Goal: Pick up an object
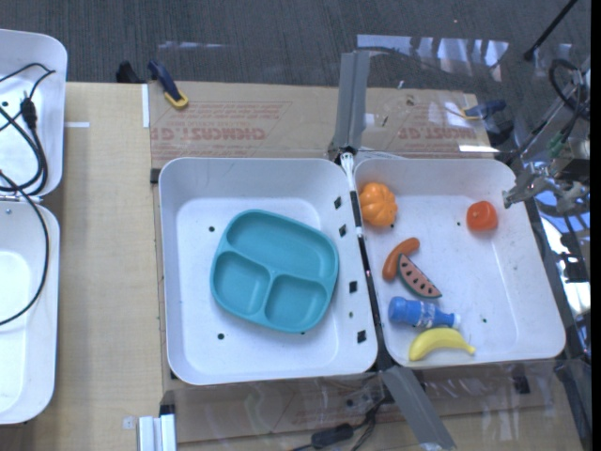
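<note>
1. The gripper (526, 188) is seen at the right edge of the right bin (526, 280), over its rim; it cannot be told how it is set; nothing is seen held in it.
2. A small red tomato (482, 216) is found nearest to it, just to its left, on the bin floor.
3. An orange pumpkin (377, 204) is placed in the far left corner of that bin, close to the wall.
4. A sausage (400, 257) and a watermelon slice (418, 278) are laid side by side near the middle, touching or almost touching.
5. A blue bottle (419, 313) is laid on its side below them; a yellow banana (441, 344) is set just beside it, at the near rim.
6. A teal plate (274, 271) with three parts is kept in the left bin (183, 280).
</note>
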Robot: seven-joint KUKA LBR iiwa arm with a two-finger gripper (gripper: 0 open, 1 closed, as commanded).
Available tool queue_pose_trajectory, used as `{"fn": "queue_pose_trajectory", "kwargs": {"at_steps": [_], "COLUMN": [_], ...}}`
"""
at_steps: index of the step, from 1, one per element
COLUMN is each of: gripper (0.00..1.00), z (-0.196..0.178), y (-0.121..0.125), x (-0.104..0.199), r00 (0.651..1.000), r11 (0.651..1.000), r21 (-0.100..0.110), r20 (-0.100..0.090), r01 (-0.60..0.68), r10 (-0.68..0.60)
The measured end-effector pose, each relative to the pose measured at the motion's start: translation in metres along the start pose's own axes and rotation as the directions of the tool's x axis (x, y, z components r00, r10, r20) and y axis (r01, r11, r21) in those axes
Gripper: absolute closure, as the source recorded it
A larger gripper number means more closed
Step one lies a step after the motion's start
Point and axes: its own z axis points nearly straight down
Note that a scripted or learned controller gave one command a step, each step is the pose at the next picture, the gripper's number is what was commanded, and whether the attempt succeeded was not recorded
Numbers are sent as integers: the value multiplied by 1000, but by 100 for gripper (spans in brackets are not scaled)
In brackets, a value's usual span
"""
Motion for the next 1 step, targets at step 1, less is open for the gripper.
{"fn": "queue_pose_trajectory", "kwargs": {"at_steps": [1], "gripper": [0], "z": [90], "y": [-52], "x": [50], "r00": [1000], "r11": [1000], "r21": [2], "r20": [-1], "r01": [-15], "r10": [15]}}
